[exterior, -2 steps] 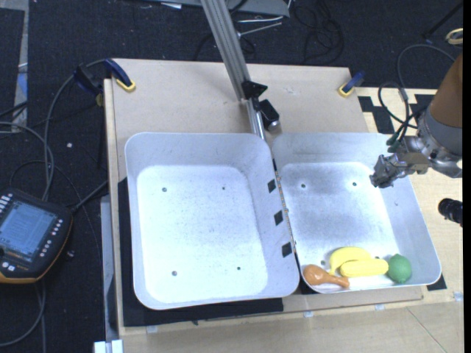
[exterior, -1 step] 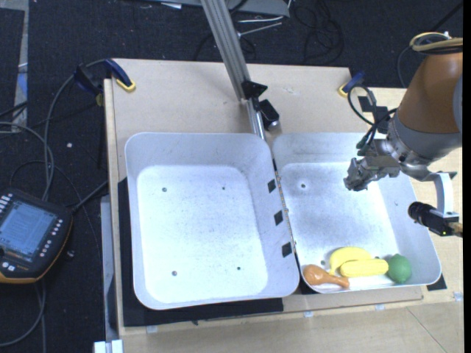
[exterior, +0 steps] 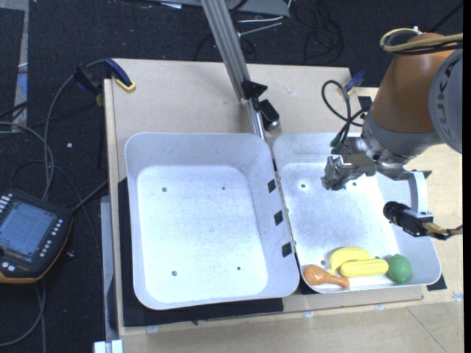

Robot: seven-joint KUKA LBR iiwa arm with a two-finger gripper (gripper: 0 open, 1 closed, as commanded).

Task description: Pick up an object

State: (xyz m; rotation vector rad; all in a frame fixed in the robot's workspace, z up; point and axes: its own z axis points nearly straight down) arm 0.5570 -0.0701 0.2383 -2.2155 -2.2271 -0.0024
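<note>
The gripper (exterior: 336, 176) is seen over the right bin (exterior: 316, 157); its state cannot be told. A yellow banana (exterior: 355, 262), green ball (exterior: 399, 268) and orange piece (exterior: 322, 275) are found well apart from it, at the bin's near edge.

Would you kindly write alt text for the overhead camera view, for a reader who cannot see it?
A grey and orange robot arm holds its gripper above the far part of the right white bin. A yellow banana, a green ball and an orange spoon-shaped toy lie along that bin's near edge. The left white bin sits alongside.
</note>
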